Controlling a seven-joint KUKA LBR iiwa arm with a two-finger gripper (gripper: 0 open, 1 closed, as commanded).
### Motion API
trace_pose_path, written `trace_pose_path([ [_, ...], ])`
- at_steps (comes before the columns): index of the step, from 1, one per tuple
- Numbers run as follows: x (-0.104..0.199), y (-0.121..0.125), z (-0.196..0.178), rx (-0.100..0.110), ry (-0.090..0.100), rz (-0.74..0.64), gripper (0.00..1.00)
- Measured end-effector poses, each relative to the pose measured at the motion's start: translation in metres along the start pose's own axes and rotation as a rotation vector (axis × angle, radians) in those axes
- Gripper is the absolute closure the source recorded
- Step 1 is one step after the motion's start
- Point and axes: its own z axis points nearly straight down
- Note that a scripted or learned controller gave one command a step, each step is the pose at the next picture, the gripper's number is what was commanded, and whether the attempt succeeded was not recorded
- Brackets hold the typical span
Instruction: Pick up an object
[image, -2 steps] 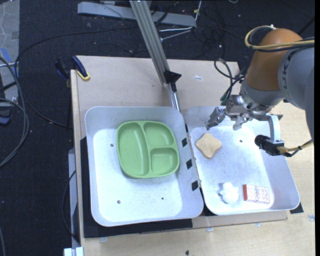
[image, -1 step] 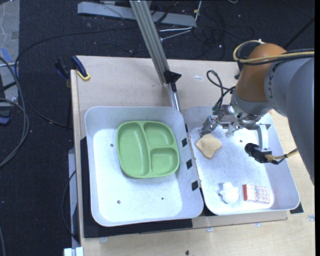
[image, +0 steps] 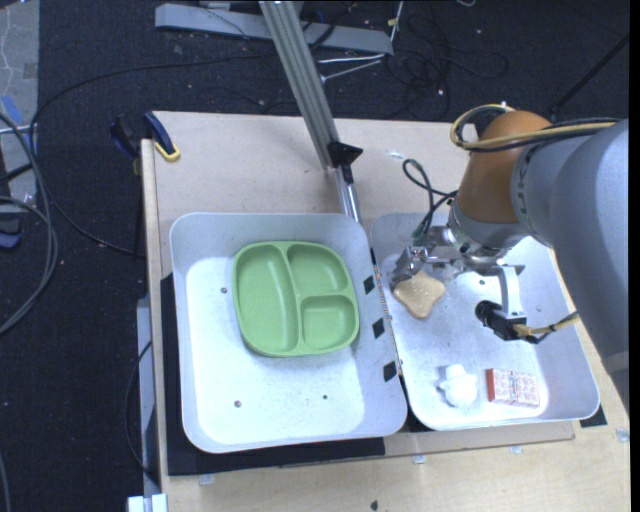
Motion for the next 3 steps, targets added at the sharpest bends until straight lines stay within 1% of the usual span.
trace_pose_path([
  [1, 0.000, 0.002, -0.015, -0.009, -0.001, 0.000, 1.00],
  [2, 0.005, -0.005, -0.069, -0.006, 0.001, -0.002, 1.00],
  [3, 0.004, -0.015, -0.121, -0.006, 0.000, 0.001, 1.00],
])
